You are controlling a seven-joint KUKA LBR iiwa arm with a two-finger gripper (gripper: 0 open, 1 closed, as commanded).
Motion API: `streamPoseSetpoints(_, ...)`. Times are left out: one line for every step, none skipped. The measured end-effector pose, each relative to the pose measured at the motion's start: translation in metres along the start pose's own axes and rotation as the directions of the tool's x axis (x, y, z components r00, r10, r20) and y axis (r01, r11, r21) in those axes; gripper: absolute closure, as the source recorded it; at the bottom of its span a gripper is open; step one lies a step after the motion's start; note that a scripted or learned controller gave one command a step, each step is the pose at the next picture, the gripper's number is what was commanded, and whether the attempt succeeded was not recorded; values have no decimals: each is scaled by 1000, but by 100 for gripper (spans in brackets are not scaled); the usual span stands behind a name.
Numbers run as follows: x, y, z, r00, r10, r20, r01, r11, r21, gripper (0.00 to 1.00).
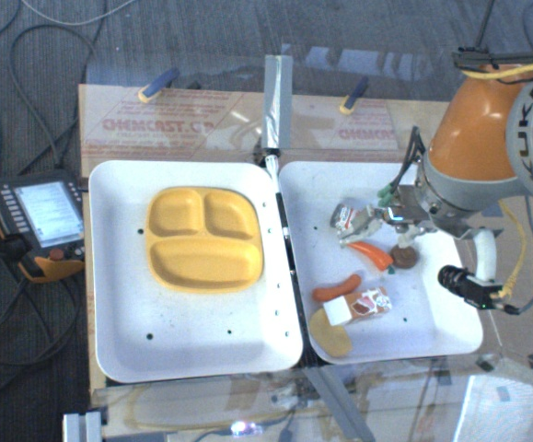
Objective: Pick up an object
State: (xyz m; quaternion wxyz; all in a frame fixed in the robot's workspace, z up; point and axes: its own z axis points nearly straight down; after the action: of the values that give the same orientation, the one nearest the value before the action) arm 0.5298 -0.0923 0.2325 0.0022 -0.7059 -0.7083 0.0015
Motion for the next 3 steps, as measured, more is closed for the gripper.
streamPoseSetpoints(-23,40,81,1000,-21,0,21,1000,1,0)
streamPoseSetpoints(-55,81,143,1000,21,0,-21,1000,-13,0)
streamPoseSetpoints(-57,82,134,1000,21,4,-21,1000,-15,100)
